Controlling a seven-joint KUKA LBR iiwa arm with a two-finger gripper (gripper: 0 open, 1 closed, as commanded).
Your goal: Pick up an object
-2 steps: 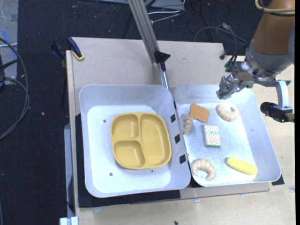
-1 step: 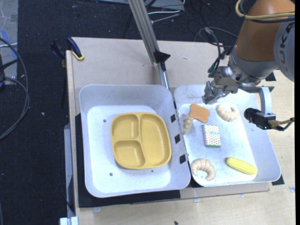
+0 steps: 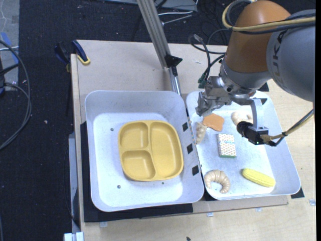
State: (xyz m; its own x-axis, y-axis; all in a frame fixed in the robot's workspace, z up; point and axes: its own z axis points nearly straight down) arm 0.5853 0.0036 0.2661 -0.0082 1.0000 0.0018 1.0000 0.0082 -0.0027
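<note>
The right bin holds several toy foods: an orange slice-like piece, a pale lumpy piece, a white and green block, a croissant, a yellow corn cob and a white mushroom-like piece. My gripper hangs over the bin's far left corner, just above and left of the orange piece. I see nothing between its fingers.
The left bin holds a yellow three-compartment tray. A slanted metal pole rises behind the bins. A black part with a cable hangs from the arm over the right bin.
</note>
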